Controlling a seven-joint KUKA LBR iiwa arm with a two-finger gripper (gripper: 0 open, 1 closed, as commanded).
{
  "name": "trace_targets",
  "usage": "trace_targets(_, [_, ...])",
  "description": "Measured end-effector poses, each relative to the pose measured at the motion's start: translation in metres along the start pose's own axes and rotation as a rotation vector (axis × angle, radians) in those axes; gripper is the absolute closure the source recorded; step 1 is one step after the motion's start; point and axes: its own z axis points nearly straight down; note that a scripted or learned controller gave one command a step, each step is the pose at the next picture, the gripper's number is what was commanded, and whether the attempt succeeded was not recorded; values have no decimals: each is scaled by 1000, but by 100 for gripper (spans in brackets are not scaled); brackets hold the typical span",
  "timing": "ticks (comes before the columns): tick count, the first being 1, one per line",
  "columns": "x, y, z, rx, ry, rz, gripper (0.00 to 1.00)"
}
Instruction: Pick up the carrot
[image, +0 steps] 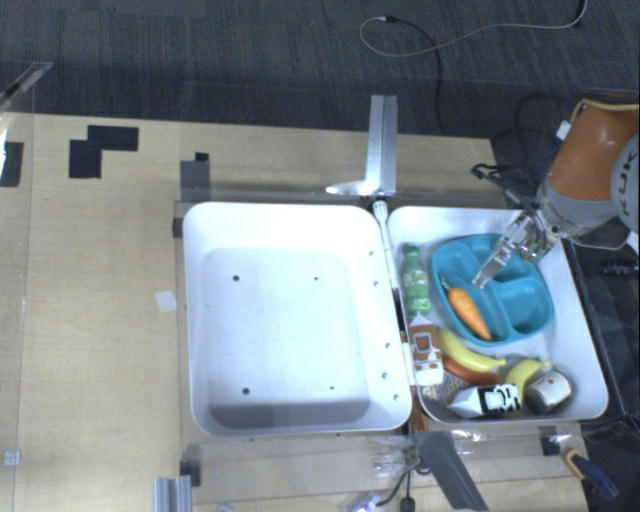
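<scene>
carrot lying in the blue dish, right bin; gripper above the dish.
left bin (280, 320) white. right bin (585, 345): green bottle (414, 282) at its left wall, carrot (468, 312) on the blue dish (525, 300), banana (470, 354) nearer, beside a small carton (425, 352). gripper (492, 272) just right of the carrot's far end, fingers apart, nothing between them.

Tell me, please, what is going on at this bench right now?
A grey robot arm reaches in from the right over the right-hand bin. Its hand hangs over a blue divided plate, just above and to the right of the carrot lying in that plate. The carrot is not yet picked up. A banana, a green bottle and other items share that bin.
</scene>
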Motion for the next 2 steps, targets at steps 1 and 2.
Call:
trace_targets(1, [-9,3,-118,0,-27,-152,0])
trace_targets(2, [39,50,-87,2,-22,-274,0])
